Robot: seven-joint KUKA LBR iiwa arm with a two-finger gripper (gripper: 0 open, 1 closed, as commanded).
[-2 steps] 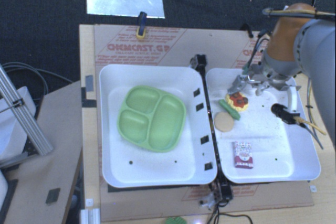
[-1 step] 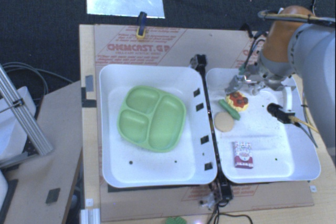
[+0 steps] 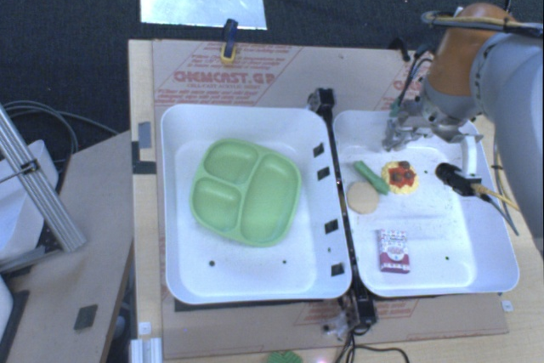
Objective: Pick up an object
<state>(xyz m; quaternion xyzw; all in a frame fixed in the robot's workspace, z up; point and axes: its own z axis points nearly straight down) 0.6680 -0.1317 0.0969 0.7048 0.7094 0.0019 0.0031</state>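
Observation:
My gripper point(image 3: 397, 141) hangs over the far part of the right bin point(image 3: 484, 268), pointing down at the bin floor. Just in front of it lies a yellow and red toy pizza point(image 3: 400, 177). A green stick-shaped piece point(image 3: 370, 177) lies to the left of the pizza, and a round tan cookie point(image 3: 363, 198) sits below that. A red and white packet point(image 3: 393, 250) rests nearer the front of the bin. Nothing shows between the gripper's tips.
The left bin point(image 3: 187, 268) holds a light green divided plate point(image 3: 246, 191). A black divider point(image 3: 333, 183) with clips runs between the bins. The grey arm point(image 3: 501, 72) comes in from the right over the right bin's far corner.

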